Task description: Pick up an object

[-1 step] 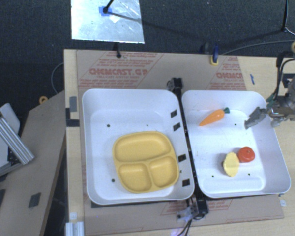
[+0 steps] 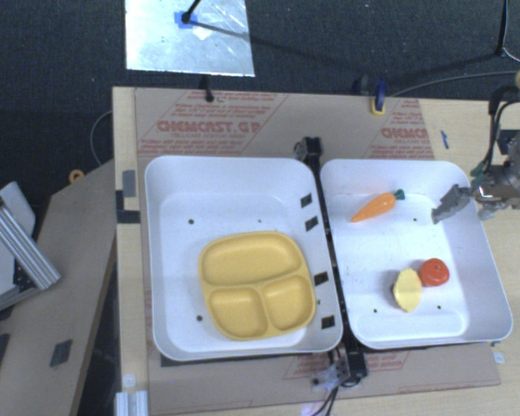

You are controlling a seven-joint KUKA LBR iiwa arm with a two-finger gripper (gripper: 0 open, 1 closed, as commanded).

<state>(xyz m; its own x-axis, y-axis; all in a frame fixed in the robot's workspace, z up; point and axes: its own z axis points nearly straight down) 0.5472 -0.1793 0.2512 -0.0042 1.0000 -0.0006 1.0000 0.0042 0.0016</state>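
Jaws (image 2: 451, 203): over right bin's (image 2: 490, 258) far right edge, state cannot tell | carrot (image 2: 374, 206): right bin, far side | tomato (image 2: 434, 272) touching lemon (image 2: 407, 290): near side | yellow tray (image 2: 256, 282): left bin (image 2: 169, 232)

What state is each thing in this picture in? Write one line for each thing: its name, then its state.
Yellow tray: lying flat in the left bin, right way up, compartments bare.
Carrot: lying on its side in the right bin, free.
Tomato: resting beside the lemon, free.
Lemon: resting on the bin floor, free.
Gripper: over the right bin's far right edge, holding nothing.
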